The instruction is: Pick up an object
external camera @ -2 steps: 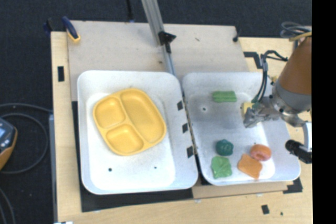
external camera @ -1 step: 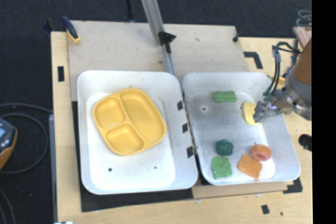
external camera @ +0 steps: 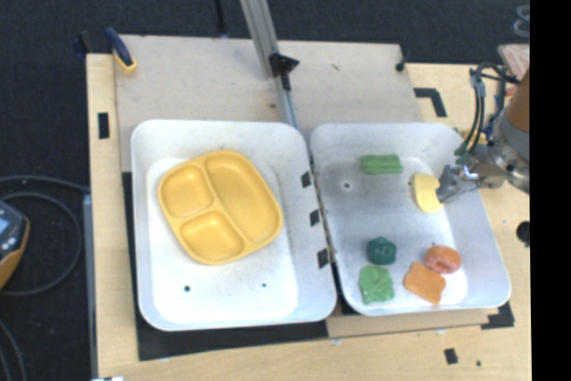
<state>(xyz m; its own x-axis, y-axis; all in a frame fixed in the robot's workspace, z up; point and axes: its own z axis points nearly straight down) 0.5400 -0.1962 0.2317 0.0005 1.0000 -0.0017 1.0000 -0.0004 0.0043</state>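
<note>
The right bin [external camera: 357, 205] holds several small objects. A pale yellow round piece [external camera: 426, 192] lies by the bin's right side. My gripper [external camera: 451, 181] reaches in from the right edge and sits right against that piece. A green bar [external camera: 381, 163] lies toward the far end of the bin. Near the front are a dark green lump [external camera: 382, 251], a light green block [external camera: 376, 284], an orange block [external camera: 425, 282] and a red-orange round piece [external camera: 442, 260].
The left bin [external camera: 152, 290] carries a yellow divided plate [external camera: 220, 205]. A slanted metal post [external camera: 254, 4] rises behind the bins. Cables hang by the arm's wrist [external camera: 508, 147] at the right. Bare bin floor lies between the green bar and the dark green lump.
</note>
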